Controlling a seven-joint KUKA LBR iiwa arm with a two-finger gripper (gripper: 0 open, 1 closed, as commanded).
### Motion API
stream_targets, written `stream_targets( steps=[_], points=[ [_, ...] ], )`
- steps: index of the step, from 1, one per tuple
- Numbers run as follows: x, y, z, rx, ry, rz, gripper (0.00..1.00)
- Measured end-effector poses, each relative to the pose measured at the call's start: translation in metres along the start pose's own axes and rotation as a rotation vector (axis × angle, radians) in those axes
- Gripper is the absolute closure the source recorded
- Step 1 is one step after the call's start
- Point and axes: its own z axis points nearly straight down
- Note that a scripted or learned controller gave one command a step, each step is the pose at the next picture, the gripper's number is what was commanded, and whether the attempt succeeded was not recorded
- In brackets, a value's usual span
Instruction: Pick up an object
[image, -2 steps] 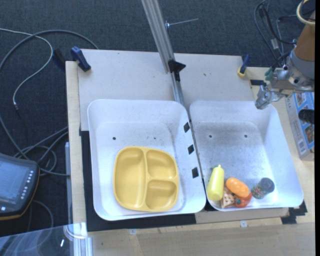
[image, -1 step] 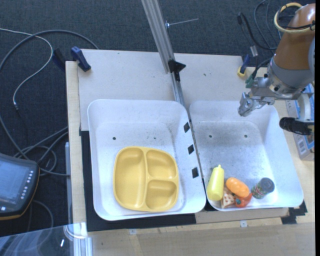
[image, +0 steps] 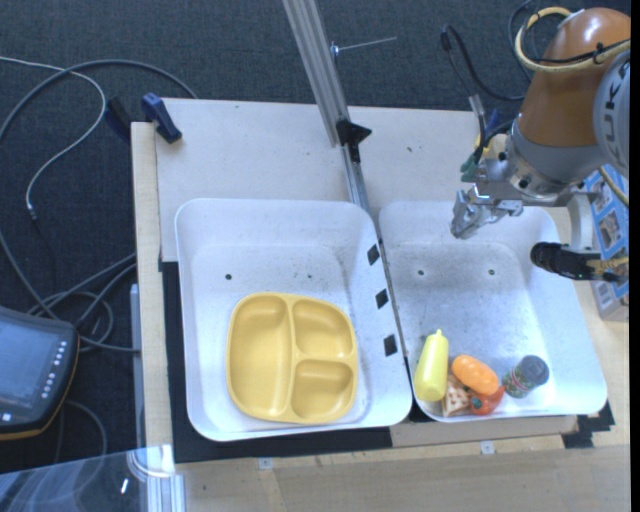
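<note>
From my remote station I see the gripper positioned over the far edge of the right bin, near its back left corner. I cannot tell its opening state (the view is too small and blurred there). Candidate objects lie clustered at the near edge of the same bin: a yellow bottle, an orange piece, a small can. The left bin contains a yellow divided tray. Gripper and objects are well apart.

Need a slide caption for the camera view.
Tool above right bin; yellow bottle, toys near front; yellow tray in left bin.
</note>
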Motion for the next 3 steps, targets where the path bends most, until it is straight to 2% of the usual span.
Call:
stream_targets(
  steps=[2, 3],
  points=[
    [0.100, -0.042, -0.013, 0.002, 0.000, 0.000, 1.00],
    [0.156, -0.051, -0.001, 0.003, -0.001, 0.000, 1.00]
  ],
)
